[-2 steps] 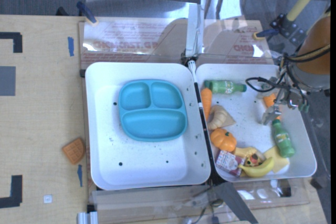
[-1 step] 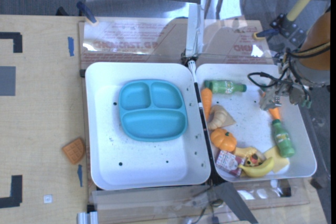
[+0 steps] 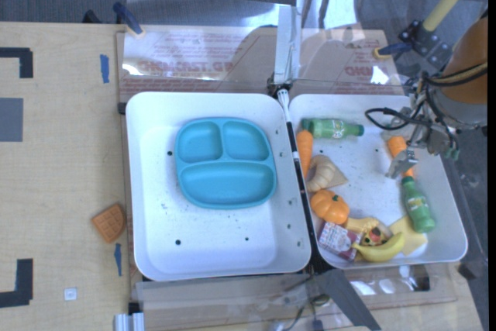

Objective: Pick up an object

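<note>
My gripper hangs low over the right part of the right bin. A small orange object sits right beside its tip, and I cannot tell whether they touch. Just below the tip lies a green bottle with an orange cap. Along the bin's left side lie a carrot, a beige lump and a small orange pumpkin. A second green bottle lies at the back. A banana and a red and white packet rest at the front.
The left bin holds a blue divided plate. A small brown waffle-like piece lies on the bench left of the bins. Clear plastic sheets stand behind both bins. Black cables loop near the wrist.
</note>
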